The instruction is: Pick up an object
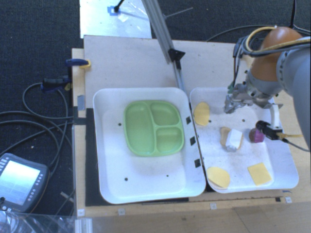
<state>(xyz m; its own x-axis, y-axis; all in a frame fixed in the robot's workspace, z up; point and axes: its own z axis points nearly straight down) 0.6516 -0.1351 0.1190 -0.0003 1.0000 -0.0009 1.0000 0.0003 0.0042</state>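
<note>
1. The gripper [236, 102] hangs over the back part of the right bin [286, 178], near the round yellow piece [201, 113].
2. The things to pick all lie in this bin: that yellow piece, a white block [233, 139] resting on a tan piece [224, 136], a purple thing [256, 135], a yellow square [259, 173] and a yellow disc [218, 177].
3. I think a good try means to choose one thing that lies apart, such as the yellow square, and to come straight down over its middle.
4. The white block touches the tan piece, so both may move together.
5. I cannot tell whether the fingers are spread or closed; they look small and grey against the bin.
6. The left bin [109, 178] carries a green tray [154, 127].
</note>
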